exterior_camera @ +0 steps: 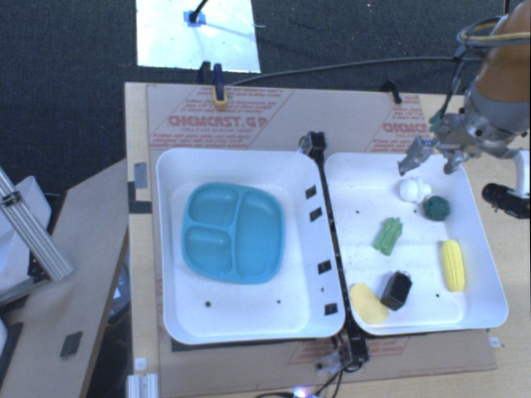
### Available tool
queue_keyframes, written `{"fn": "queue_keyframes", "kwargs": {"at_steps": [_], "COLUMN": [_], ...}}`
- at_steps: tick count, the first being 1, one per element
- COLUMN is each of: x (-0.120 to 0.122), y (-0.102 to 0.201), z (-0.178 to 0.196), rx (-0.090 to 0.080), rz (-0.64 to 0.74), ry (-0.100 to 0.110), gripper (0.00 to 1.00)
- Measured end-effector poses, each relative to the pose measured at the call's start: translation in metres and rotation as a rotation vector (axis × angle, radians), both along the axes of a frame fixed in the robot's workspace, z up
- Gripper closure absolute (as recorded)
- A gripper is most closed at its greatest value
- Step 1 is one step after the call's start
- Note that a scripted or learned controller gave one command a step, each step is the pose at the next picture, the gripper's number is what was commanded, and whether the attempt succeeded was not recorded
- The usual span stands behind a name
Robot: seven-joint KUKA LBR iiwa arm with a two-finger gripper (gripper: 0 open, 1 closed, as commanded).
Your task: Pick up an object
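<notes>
Item one: white ball (411,189), in the right bin (485,247), toward its far edge. This is the object nearest my pincer (431,157), which hangs just above and beyond it with both fingers spread apart and nothing between them.

Item two: dark green lump (436,208), just beside the white ball on its right, slightly nearer the camera.

Item three: light green ridged piece (387,235), near the white ball, toward the camera and a little left.

Item four: yellow corn cob (453,264), well apart from the white ball, lying lengthwise by the right wall.

Item five: black block (397,289), tilted, at the near end; touching or just beside it on the left, a yellow rounded piece (367,303).

Item six: left bin (178,305), across the divider from the white ball, holding a blue sectioned plate (234,232).

Item seven: the counter (274,118), carrying both bins on a printed sheet.
</notes>
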State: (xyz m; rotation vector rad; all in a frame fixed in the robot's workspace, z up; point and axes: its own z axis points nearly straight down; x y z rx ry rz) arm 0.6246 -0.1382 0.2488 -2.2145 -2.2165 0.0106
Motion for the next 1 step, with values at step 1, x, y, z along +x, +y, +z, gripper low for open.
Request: {"fn": "queue_keyframes", "kwargs": {"at_steps": [1], "x": [0.0021], "y": [0.0005], "z": [0.008], "rx": [-0.001], "rz": [0.002], "ry": [-0.012], "gripper": [0.0]}}
